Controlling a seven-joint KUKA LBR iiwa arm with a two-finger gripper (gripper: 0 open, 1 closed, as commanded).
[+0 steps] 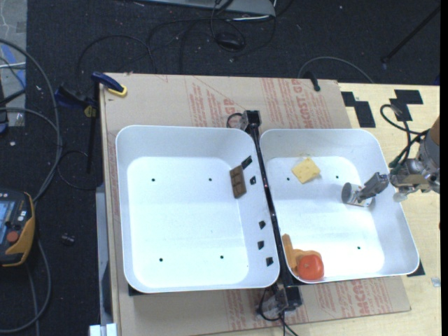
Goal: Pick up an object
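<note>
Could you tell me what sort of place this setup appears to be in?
Most likely a robotics lab. Two white bins sit on a cardboard-covered bench, a gripper reaches into the right bin, and loose cables trail across the dark floor beside a handheld controller.

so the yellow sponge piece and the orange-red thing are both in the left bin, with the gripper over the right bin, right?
Not quite. The camera view shows the yellow sponge piece and the orange-red thing both in the right bin, not the left bin. The gripper is over the right bin, as you said.
</note>
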